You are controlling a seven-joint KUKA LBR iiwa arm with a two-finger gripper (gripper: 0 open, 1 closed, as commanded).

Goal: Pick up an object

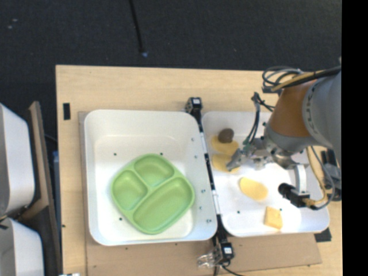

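In the right bin lie a small brown round object, a pale yellow piece just below it, a yellow oval piece and an orange-yellow wedge. My gripper hangs low over the left part of this bin, at the lower right edge of the pale yellow piece and partly covering it. The grey arm with its orange band reaches in from the right. Nothing is visibly held.
The left bin holds a green divided plate. A ridge with black clips separates the two bins. Cables loop off the wrist over the right bin's right side. Wooden bench surrounds both bins.
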